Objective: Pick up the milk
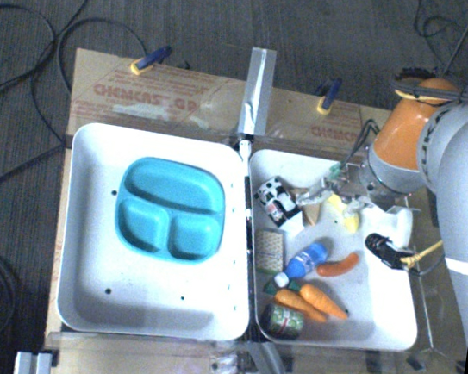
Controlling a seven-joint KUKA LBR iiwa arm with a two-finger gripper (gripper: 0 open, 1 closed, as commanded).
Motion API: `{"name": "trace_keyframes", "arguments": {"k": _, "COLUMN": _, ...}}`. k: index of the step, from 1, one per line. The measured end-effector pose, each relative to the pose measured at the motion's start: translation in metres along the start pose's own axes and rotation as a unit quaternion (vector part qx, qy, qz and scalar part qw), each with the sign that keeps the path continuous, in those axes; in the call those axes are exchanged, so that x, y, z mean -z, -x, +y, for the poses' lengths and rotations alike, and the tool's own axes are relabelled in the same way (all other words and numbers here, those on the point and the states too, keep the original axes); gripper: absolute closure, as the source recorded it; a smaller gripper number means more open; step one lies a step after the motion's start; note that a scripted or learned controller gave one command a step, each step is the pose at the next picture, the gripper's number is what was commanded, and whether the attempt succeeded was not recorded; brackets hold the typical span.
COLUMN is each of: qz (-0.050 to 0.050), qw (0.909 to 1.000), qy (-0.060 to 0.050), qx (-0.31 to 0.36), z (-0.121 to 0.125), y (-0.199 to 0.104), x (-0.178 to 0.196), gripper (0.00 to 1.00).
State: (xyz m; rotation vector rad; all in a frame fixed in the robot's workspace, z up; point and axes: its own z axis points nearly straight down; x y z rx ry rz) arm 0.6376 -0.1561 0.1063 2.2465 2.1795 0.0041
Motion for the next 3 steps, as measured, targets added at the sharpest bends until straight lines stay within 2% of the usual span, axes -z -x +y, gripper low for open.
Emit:
{"name": "trace_keyframes", "arguments": {"k": 1, "qz": -0.010, "qw": 0.9997, "qy": 0.015, "qx": -0.016, "z": -0.021, "y": -0.025, "x": 0.001, "gripper": 0.00}}
{"name": "trace_keyframes", "arguments": {"k": 2, "qz": -0.010, "qw": 0.9997, "qy": 0.015, "qx": -0.015, "z": -0.021, "y": -0.025, "x": 0.001, "gripper": 0.00}}
{"name": "trace_keyframes", "arguments": {"k": 3, "qz": -0.015, "qw": 0.9991, "qy": 0.014, "qx": 0.036, "z": -0.005, "y": -0.033, "x": 0.002, "gripper": 0.00}}
